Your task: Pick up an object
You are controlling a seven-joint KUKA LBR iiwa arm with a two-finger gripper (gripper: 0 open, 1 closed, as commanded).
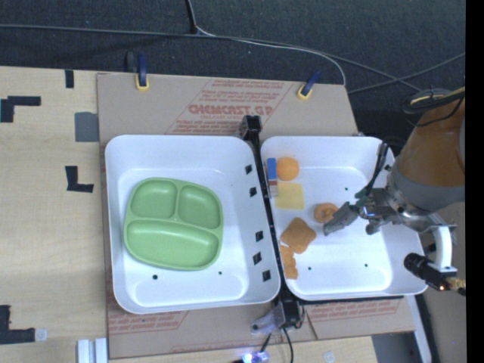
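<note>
Right bin (378,274): 5 food pcs; left bin (234,282): 1 tray (174,223).

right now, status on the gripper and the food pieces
Gripper low in right bin, nothing held. Small orange piece just beside it. Yellow square and tan piece close by.

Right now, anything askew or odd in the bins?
Nothing spilled or damaged. The food pieces crowd the right bin's left side: orange ball, yellow slab, tan pieces. The green divided plate lies flat in the left bin. The hand sits beside a small tan piece.
</note>
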